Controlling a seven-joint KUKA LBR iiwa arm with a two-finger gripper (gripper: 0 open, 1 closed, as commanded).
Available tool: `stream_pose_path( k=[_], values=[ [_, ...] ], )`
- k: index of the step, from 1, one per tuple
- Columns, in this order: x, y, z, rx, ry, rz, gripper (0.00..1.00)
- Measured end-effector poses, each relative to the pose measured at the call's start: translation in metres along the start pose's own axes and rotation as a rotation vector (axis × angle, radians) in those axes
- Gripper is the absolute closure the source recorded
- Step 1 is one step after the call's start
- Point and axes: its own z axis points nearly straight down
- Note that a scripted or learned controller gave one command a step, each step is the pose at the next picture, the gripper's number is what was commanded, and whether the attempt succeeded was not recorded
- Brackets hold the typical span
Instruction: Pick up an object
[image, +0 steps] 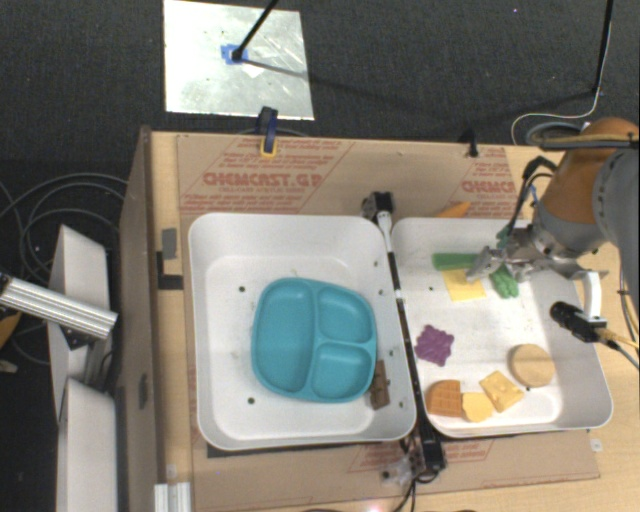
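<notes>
White plastic bins, two, side by side: left bin (215, 300) bears a teal divided plate (313, 340); right bin (580, 400) bears the small pieces. Grey arm (585, 205), orange-banded, reaches in from the right. Gripper (500, 262) sits low over the green strip (455, 260) and yellow square (464, 289); whether it grasps anything, cannot tell. Tan disc (531, 365), purple piece (434, 344), orange blocks (480, 396) lie near the front. Step judged: the grasp itself. Next: a firm close, then a straight lift.
</notes>
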Motion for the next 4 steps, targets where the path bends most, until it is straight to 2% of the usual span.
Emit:
stream_pose_path(
  k=[1,2,3,4],
  values=[
    [0.087,0.037,0.0,0.015,0.001,-0.005,0.0],
    [0.09,0.036,0.001,0.013,-0.001,0.004,0.0],
    [0.1,-0.005,0.002,0.012,0.002,0.009,0.0],
    [0.07,-0.048,0.001,0.012,0.0,0.012,0.0]
  ],
)
